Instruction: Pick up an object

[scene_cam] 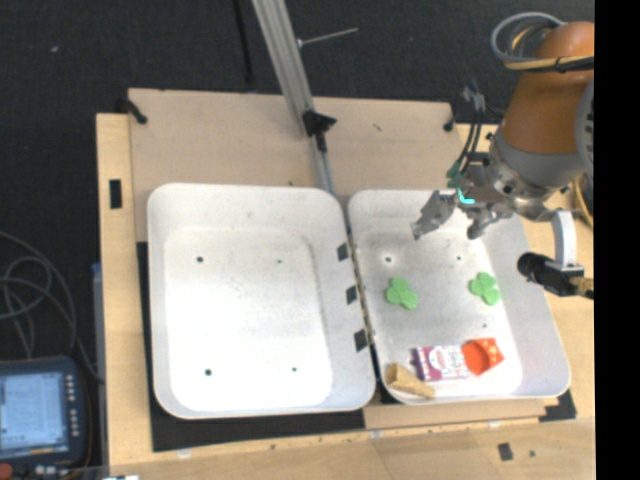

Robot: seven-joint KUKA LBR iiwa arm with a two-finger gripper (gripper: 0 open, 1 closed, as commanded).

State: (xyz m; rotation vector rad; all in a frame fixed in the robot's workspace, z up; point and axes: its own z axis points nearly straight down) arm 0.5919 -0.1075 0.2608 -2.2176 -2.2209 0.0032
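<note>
Tan object (408,378) half hidden under purple carton (440,362)

camera view: fixed overhead | slanted down | both bins (250,298) in frame | mid-range

A pale wooden bench (250,143) sits on a dark, almost black floor (120,28). A slim metal pole (285,58) slants down from the top edge to the bench's middle, ending in a black clamp (318,123). Thin black cables (30,278) loop across the floor at left. In the lower left corner lies a handheld screen (38,413) with a grey casing. The light is even and soft, with faint shadows.
</note>
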